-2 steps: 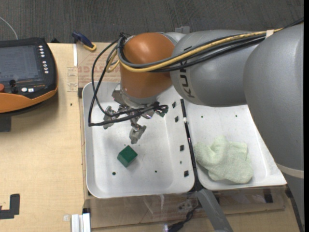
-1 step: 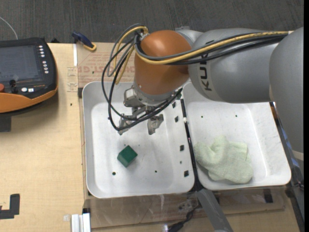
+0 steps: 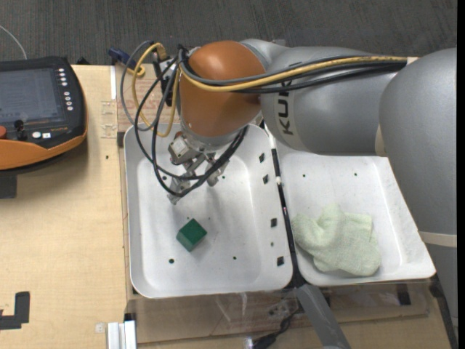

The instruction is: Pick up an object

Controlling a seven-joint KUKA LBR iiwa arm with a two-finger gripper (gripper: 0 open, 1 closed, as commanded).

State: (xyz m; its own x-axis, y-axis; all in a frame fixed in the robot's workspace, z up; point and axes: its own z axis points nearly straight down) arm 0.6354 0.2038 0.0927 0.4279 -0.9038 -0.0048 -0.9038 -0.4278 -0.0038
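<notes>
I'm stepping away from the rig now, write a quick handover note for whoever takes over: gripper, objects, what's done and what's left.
Gripper: over the left bin, above and apart from the green block; nothing seen between its fingers.
Green block: on the left bin's floor, toward the near side.
Pale cloth: lying in the right bin.
Done: no object picked up yet.
Left: descend on an object, likely the block as it is nearest, close on it and lift.

You've got the arm (image 3: 327, 100) reaching in from the right, orange band (image 3: 218, 86) on top, wrist pointed down, gripper (image 3: 190, 177) low with fingers spread, nothing between them.
</notes>
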